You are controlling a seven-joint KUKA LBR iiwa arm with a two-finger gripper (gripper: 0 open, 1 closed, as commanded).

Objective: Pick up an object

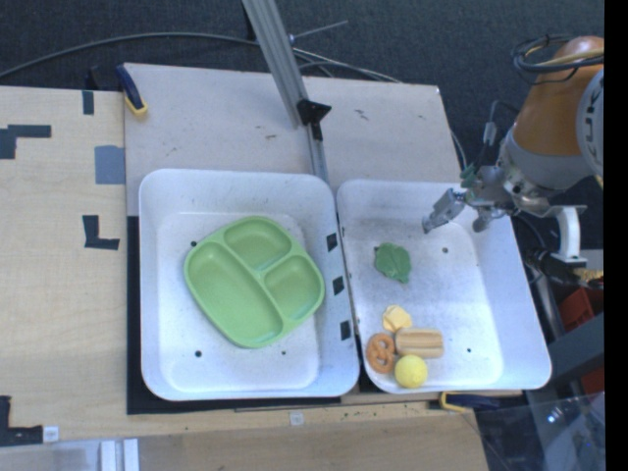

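In the right bin (pixel 510 292) lie a green leafy toy (pixel 392 261) near the middle, and at the front a yellow piece (pixel 396 318), a tan hot-dog bun (pixel 420 341), an orange pretzel-like piece (pixel 380 350) and a yellow ball (pixel 411 371). My gripper (pixel 458 214) hangs over the bin's back right part, to the right of and behind the green toy. Its fingers (pixel 438 216) stand apart with nothing between them.
The left bin (pixel 157 263) holds a green three-compartment plate (pixel 253 279). A metal pole (pixel 280 52) slants down from the top to the divide between the bins. Cables run along the bench's back and right side.
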